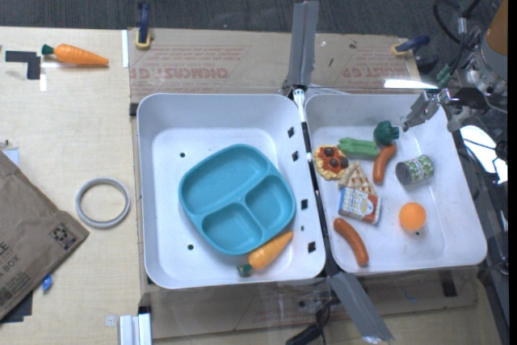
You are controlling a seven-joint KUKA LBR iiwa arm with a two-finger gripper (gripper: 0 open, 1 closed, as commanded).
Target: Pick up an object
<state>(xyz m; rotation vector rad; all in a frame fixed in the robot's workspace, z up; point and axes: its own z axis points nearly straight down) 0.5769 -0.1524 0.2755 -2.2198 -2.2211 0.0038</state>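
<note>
Sausage (pixel 351 241) lies at the near edge of the right bin (pixel 452 254), farthest from the gripper (pixel 422 113), which hangs over that bin's far right corner, empty, whether open or closed cannot be told. Outward from the gripper: green toy (pixel 386 131), carrot piece (pixel 384 162), can (pixel 415 170), orange ball (pixel 413 216), pizza slice (pixel 330 161), carton (pixel 359 198). Left bin (pixel 153 174) holds a blue tray (pixel 236 208), a carrot (pixel 268 252) touching it.

Bright even light, soft shadows, slightly grainy

Grey arm (pixel 491 65), black cables, metallic hand (pixel 436 111)
</note>
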